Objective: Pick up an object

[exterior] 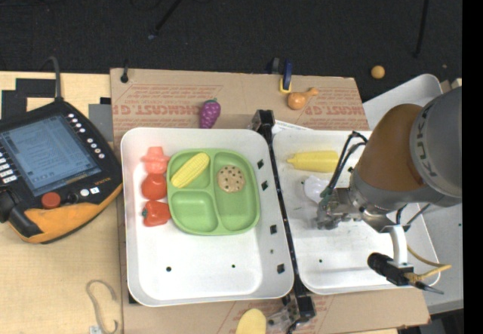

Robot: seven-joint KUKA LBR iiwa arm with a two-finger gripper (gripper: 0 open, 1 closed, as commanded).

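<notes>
At the far left of the frame we see a control pendant (53,167) with a grey screen and an orange underside, lying on the wooden bench (45,280). To its right sits the left bin (196,272), and inside it a green divided tray (215,212) occupies the upper middle. An ear of yellow corn (189,169) lies in the tray's upper left compartment and a round speckled cookie (230,179) in its upper right compartment. Just beside the tray's left edge we find three toy pieces in a column: a pink one (155,160) on top, a red one (153,187) below it, and another red one (156,212) at the bottom. Above the bins, on the cardboard sheet (173,102), a purple bunch of grapes (210,112) rests near the left bin's upper rim, and farther right an orange pear-shaped toy (299,98) lies beside a blue and yellow clamp (286,76). At the bottom edge, below the gap between the bins, a yellow lemon-like object (251,321) shows. In the right bin (339,272), a yellow banana-like object (313,161) lies near the upper rim, and a pale translucent item (314,189) sits just below it. The gripper (329,216) is down in the middle of this bin, just beside that pale item; we cannot tell how it is set or whether anything is in it. A small orange ball (377,72) lies on the dark floor at upper right.
</notes>
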